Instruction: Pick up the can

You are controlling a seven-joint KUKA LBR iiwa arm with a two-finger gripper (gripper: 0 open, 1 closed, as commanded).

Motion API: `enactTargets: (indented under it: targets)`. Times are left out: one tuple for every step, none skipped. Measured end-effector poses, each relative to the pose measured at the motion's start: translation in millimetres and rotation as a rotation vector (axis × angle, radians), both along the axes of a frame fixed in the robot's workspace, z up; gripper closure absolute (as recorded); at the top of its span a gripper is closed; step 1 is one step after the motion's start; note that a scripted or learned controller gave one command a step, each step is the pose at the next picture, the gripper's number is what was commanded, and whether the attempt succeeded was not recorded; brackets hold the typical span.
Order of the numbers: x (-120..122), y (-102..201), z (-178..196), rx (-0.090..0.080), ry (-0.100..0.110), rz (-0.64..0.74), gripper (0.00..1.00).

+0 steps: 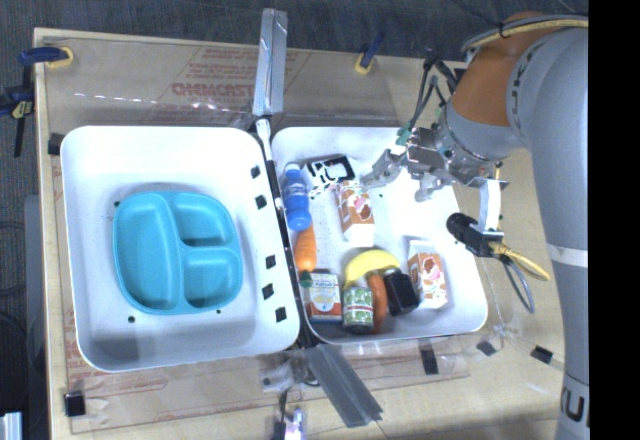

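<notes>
A small green-labelled can [358, 307] stands at the front of the right bin [470, 313], between a blue-and-orange container [322, 294] and an orange-red item [378, 296]. My gripper [407, 178] hangs over the back right part of that bin, well behind the can. Its two grey fingers [382, 168] are spread apart with nothing between them, so it is open. A juice carton [354, 208] lies just left of the gripper.
The right bin also holds a blue bottle [296, 196], an orange carrot-like piece [306, 250], a banana [370, 262], a black block [400, 292], a second carton [428, 276] and a black-and-white card [330, 169]. A blue divided plate [178, 250] sits in the left bin [80, 158].
</notes>
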State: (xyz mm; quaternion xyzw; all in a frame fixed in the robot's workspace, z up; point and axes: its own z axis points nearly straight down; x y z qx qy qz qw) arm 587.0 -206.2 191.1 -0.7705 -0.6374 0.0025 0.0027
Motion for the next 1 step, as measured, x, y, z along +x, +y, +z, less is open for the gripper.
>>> enactTargets:
  targets:
    - [-25.5,11.0,-103.1,0.0,0.001,-0.033,0.0]
